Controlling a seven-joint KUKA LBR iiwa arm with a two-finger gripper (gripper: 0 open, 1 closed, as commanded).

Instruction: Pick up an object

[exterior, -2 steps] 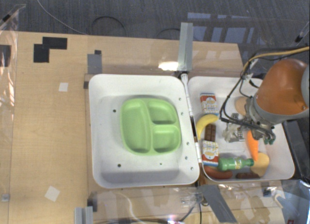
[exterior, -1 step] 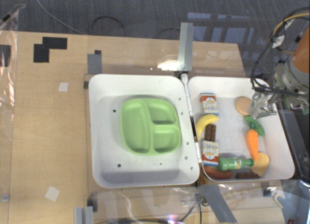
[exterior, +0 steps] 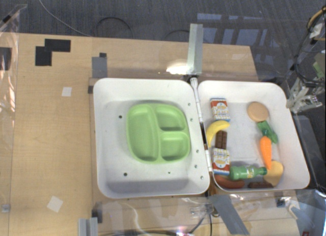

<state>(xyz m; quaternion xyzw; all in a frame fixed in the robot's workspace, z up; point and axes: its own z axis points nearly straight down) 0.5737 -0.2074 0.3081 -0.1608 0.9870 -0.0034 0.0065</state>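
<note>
The right bin holds several toy foods. A red and white carton lies near its left wall, with a banana and a brown chocolate bar below it. A second carton lies further down. A green bottle rests on its side near the front, beside a brown sausage. A carrot with a green top and a tan round piece lie to the right. My gripper hangs at the view's right edge, just outside the bin's far right corner, away from all objects.
The left bin contains a green divided plate. A metal post stands behind the seam between the bins. Cables hang at the right edge near the arm. The wooden bench spreads to the left.
</note>
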